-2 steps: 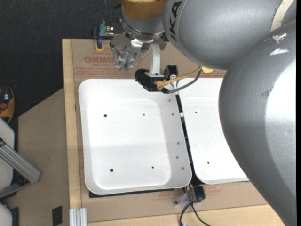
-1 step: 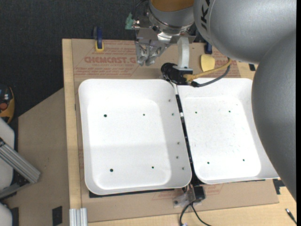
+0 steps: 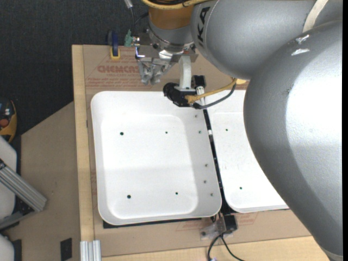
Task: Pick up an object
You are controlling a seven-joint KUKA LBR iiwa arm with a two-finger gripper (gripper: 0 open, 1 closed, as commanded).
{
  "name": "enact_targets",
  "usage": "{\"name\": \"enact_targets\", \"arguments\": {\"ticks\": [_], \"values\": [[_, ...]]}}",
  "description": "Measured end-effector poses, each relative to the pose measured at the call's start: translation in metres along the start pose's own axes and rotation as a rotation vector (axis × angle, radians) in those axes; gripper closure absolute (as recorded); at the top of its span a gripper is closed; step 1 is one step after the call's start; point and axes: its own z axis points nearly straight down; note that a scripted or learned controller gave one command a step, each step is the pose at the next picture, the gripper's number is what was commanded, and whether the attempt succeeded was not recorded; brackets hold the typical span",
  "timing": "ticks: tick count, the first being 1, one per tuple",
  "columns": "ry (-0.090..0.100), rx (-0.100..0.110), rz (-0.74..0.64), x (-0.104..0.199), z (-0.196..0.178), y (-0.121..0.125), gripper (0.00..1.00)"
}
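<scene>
My gripper (image 3: 151,73) hangs under the orange band (image 3: 168,4), just beyond the far rim of the left white bin (image 3: 100,145), over red lettering on the brown bench board. The left bin's floor shows plain white with a few small dark dots. The grey arm (image 3: 283,91) reaches in from the right and covers most of the right bin (image 3: 234,162), of which a white strip next to the divider is visible. I can make out nothing held at the gripper.
A black fitting with a yellow-tipped cable (image 3: 182,95) hangs by the wrist over the left bin's far right corner. A blue clamp (image 3: 114,45) sits at the board's far edge. Cables and a small connector (image 3: 223,226) lie at the front. An aluminium bar (image 3: 22,189) stands at the left.
</scene>
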Motion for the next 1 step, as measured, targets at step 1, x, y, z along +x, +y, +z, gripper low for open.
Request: {"name": "enact_targets", "arguments": {"ticks": [1], "values": [[0.002,-0.011,0.003,-0.0159,-0.0508,0.0002,1.00]]}}
